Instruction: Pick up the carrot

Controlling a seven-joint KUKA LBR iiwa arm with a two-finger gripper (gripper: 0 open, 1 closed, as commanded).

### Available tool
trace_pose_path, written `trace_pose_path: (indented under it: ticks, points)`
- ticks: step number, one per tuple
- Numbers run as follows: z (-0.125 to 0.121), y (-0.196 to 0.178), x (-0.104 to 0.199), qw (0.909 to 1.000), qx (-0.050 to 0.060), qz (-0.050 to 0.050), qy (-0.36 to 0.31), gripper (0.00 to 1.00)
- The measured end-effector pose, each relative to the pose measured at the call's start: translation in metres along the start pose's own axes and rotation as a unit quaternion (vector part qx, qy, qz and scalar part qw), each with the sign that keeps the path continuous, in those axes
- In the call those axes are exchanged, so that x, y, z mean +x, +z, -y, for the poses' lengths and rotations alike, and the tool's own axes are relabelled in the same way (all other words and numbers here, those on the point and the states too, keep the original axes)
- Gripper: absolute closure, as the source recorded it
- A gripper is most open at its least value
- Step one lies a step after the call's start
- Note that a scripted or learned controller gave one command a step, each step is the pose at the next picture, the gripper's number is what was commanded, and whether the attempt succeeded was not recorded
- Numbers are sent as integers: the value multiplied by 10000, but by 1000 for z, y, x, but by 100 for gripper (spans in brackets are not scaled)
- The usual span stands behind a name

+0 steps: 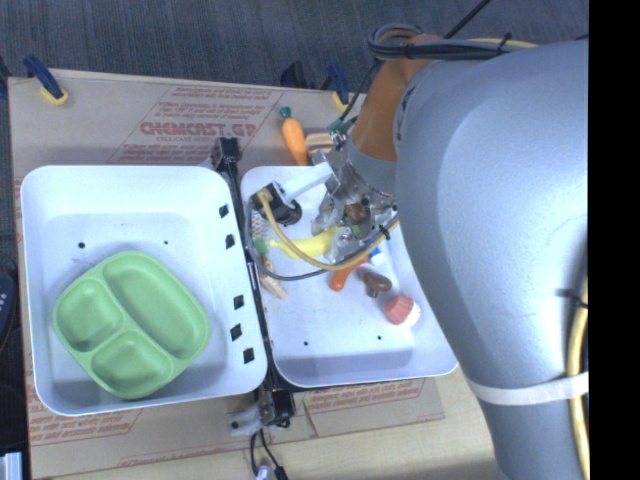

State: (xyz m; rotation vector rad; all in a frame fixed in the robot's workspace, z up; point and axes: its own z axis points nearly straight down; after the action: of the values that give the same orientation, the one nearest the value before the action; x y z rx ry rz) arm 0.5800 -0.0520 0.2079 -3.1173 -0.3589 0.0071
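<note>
The big grey arm [500, 198] hides part of the right bin [340, 363]. I cannot tell how its fingers stand. A green plate [130, 323] lies in the left bin [60, 193].

Grey arm [500, 208] reaching in from right, tool [350, 218] pointed down

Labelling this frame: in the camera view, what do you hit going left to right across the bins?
Green divided plate in the left bin → black clips on the divider → yellow banana in the right bin → gripper → pink-and-white item → grey arm.
</note>
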Motion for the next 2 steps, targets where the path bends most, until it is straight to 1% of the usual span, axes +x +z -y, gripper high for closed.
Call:
trace_pose_path:
  ticks: [1, 2]
  points:
    - [3, -76, 68, 9999, -9, -9, 116, 100]
    - [45, -41, 54, 9999, -8, 8, 112, 100]
